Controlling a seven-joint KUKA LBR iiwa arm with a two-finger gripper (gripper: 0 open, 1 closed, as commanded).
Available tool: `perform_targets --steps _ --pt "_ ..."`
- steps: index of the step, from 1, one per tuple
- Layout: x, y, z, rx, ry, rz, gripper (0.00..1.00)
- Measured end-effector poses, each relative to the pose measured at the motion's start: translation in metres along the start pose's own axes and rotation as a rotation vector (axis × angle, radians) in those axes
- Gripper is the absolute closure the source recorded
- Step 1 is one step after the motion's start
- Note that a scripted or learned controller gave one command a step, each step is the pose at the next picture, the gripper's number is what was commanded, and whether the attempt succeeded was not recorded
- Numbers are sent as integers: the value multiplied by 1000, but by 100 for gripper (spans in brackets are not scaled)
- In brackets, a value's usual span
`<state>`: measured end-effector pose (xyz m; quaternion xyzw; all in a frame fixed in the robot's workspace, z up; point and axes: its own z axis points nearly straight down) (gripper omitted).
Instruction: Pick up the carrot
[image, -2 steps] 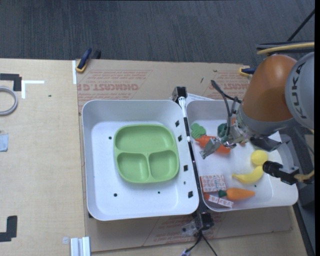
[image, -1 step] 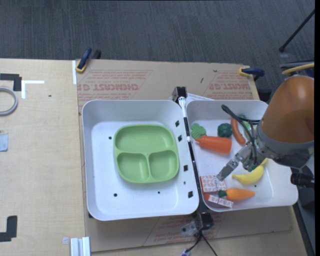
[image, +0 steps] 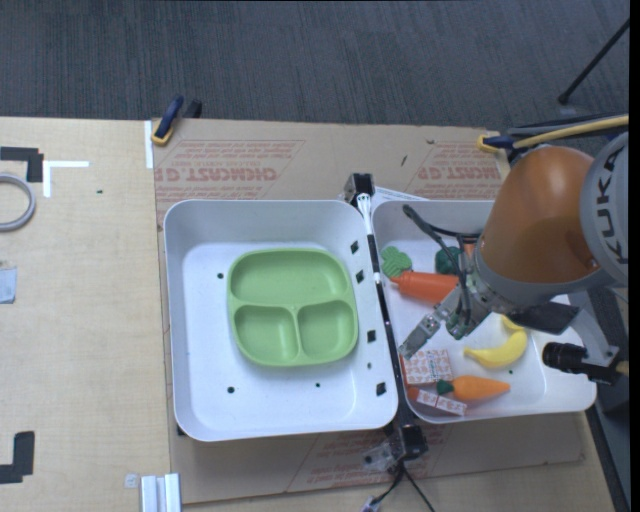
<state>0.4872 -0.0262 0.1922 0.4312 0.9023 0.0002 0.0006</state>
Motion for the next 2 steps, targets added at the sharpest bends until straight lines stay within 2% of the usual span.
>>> perform_targets --steps 1,2 --pt "-39 -42 -1 -1 -2 -378 0" --pt "-49 47 0 -1 -1 -414 0"
